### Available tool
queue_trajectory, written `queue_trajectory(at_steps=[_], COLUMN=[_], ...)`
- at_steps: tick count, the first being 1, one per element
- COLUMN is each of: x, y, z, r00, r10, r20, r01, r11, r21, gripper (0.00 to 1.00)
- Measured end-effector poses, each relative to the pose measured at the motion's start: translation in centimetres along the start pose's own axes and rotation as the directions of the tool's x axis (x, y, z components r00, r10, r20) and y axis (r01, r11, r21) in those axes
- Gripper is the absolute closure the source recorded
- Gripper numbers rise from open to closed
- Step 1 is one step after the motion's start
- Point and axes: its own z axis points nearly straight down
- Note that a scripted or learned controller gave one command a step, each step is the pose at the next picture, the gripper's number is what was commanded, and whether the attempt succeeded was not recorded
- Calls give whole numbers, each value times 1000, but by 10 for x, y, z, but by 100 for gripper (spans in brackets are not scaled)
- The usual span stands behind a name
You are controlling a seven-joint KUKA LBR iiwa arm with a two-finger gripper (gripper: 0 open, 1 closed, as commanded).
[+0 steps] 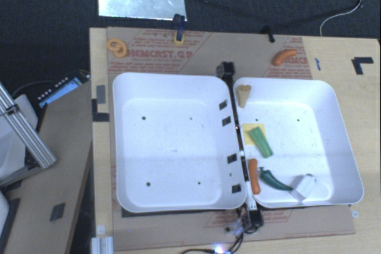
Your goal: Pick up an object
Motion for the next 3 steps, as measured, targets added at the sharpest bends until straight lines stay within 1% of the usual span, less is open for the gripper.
queue_trajectory(at_steps=[1,2,3], x=[7,33,14], y=[0,0,0], z=[0,45,-3], r00=[1000,1000,1000], r10=[0,-1,3], r20=[0,-2,2], r01=[0,1,-3], r11=[1000,1000,1000], r21=[0,4,-4], gripper=[100,100,100])
